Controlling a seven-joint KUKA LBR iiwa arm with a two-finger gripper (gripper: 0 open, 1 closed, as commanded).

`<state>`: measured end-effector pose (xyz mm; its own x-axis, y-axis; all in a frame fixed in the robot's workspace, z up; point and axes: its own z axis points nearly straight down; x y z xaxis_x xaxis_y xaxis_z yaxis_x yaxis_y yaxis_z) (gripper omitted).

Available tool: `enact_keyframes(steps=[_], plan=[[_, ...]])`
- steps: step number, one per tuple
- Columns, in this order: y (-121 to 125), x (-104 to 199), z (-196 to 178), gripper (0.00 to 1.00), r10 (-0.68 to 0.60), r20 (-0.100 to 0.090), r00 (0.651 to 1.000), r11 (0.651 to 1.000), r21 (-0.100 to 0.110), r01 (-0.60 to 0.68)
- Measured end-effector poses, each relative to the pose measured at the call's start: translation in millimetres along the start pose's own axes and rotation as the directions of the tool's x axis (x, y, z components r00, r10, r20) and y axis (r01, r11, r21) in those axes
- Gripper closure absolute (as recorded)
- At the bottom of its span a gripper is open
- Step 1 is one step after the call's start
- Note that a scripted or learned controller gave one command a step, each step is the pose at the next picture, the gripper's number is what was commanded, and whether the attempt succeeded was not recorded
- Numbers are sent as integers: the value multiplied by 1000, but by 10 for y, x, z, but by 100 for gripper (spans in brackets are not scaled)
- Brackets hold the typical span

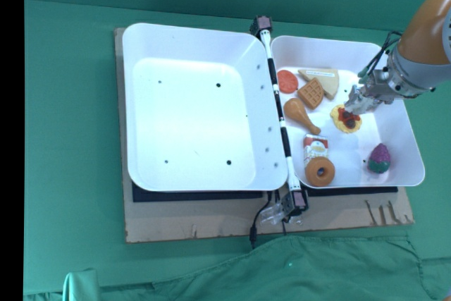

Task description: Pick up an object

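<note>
Seven toy foods in right bin (402, 134); gripper (354, 106) sits over spaghetti plate (346, 120), finger state cannot be told; left bin (141, 46) alongside.

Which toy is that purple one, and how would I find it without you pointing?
Start at the right-hand white bin, the one holding the toy food. Look to its near right corner, where the purple egg-shaped toy lies apart from the rest. It is the one purple piece, with green at its base; its neighbours are orange, tan, red or yellow.
</note>
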<state>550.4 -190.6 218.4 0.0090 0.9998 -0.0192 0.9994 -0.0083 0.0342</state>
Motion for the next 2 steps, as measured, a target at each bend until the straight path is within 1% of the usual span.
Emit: enact_keyframes(steps=[1,2], plan=[[36,40,-478,100,-6,-15,1000,1000,24,6],[158,55,-1009,100,-6,-14,1000,1000,23,6]])
